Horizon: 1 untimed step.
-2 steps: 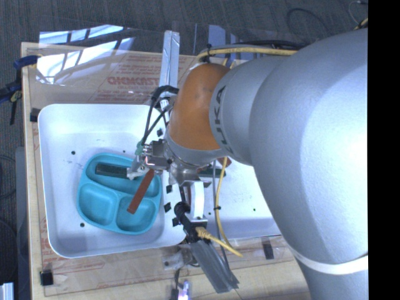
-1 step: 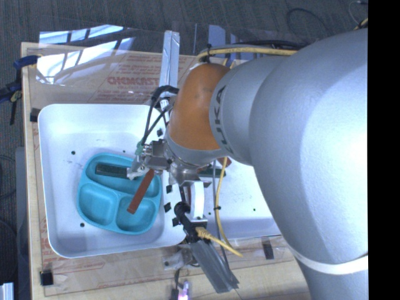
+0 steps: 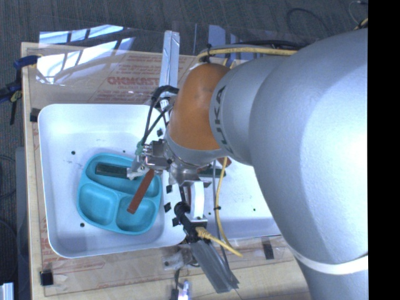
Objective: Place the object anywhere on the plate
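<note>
Dark carpet lay around the bench, which carried two shallow white bins; the left bin held a blue divided plate with three compartments. Over the plate's right side, a brown stick-like object slanted from the pincer down toward the plate's lower right compartment. Its upper end met the pincer, but whether the pincer was spread or pinching it could not be told, since the grey arm and its orange band hid much of the wrist. Whether the lower end touched the plate was also unclear.

The stick looked stiff, light and narrow, probably wood or plastic. It would likely roll or pivot if taken near one end; a hold across its middle, just above the plate's dividers, seemed safest.
</note>
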Each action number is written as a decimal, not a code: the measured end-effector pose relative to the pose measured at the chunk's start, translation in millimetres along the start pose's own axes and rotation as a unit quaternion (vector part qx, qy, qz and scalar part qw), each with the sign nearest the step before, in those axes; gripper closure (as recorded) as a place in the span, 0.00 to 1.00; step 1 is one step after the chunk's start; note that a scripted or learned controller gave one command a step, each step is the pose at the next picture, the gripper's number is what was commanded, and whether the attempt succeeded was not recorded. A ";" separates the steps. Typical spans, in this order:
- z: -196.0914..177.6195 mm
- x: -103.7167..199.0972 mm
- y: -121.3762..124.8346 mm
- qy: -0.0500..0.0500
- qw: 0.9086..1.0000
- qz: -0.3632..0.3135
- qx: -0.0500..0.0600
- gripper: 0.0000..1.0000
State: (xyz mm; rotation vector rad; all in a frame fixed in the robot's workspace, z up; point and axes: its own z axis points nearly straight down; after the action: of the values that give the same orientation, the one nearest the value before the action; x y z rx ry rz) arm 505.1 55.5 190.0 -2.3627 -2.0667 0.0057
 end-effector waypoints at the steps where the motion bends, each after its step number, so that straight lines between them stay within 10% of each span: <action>1: 0.0 0.0 0.0 0.000 1.000 0.000 0.000 0.00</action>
State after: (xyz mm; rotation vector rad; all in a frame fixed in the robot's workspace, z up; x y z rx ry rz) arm 505.1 55.5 190.0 -2.3627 -2.0667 0.0057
